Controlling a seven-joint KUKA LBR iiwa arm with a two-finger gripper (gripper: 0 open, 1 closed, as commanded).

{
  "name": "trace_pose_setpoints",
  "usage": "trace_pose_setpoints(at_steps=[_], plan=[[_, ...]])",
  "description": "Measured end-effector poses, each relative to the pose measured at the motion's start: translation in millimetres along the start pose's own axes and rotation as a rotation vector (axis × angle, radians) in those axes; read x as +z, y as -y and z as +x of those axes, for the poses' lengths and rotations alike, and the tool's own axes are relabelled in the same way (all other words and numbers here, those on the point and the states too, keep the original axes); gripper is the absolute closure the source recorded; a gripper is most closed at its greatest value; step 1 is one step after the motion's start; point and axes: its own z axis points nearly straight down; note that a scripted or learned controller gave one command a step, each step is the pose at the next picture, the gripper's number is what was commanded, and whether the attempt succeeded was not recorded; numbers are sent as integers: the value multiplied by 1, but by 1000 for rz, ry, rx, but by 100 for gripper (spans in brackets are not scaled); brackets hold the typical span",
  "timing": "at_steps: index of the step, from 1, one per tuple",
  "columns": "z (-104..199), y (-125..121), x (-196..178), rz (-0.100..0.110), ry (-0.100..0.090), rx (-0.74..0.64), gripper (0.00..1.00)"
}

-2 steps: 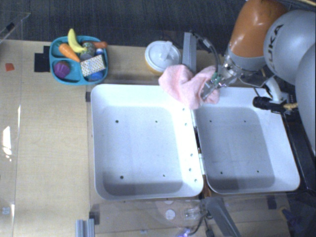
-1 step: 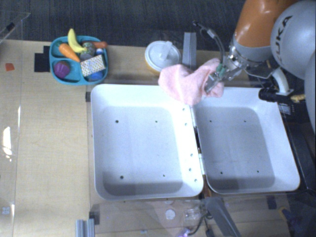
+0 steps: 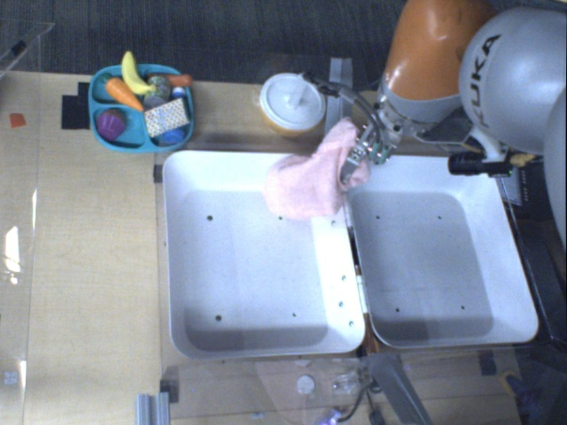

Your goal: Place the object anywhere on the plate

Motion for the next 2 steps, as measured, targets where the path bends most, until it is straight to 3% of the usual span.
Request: trace_pose_setpoints(at_steps=[1, 2], plan=[[40, -33, -5, -2, 1, -402, 100], [39, -33, -5, -2, 2, -401, 0]])
